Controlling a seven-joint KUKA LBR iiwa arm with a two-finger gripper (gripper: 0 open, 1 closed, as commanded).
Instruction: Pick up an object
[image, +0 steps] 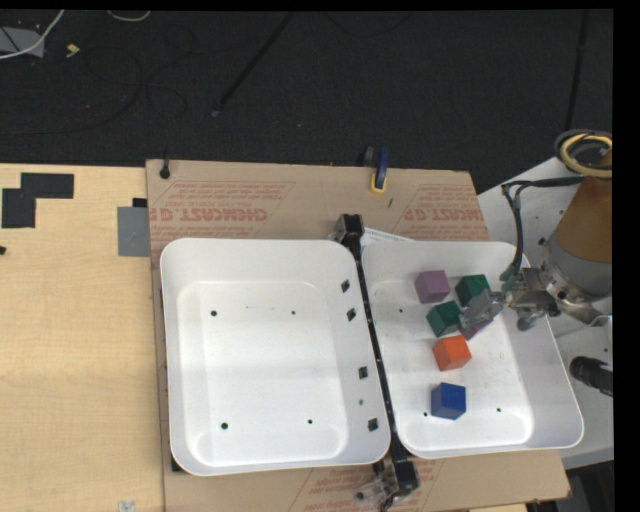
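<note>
My gripper (478, 312) sits low in the right bin (545, 425), reaching in from 3 o'clock. I cannot tell how it is set; its tip is blurred against the blocks. It lies in the cluster: one green block (471, 289) just at its 12 o'clock, another green block (443, 319) touching or nearly so at 9 o'clock. The purple block (432, 285) is near at 10 o'clock, the orange block (451, 352) just beside at 7 o'clock, the blue block (448, 400) well apart at 6 o'clock. The left bin (185, 300) lies beyond the divider. Judgement: the grasp is under way. I would centre on one green block, keep clear of its neighbours, and confirm hold before lifting.
</note>
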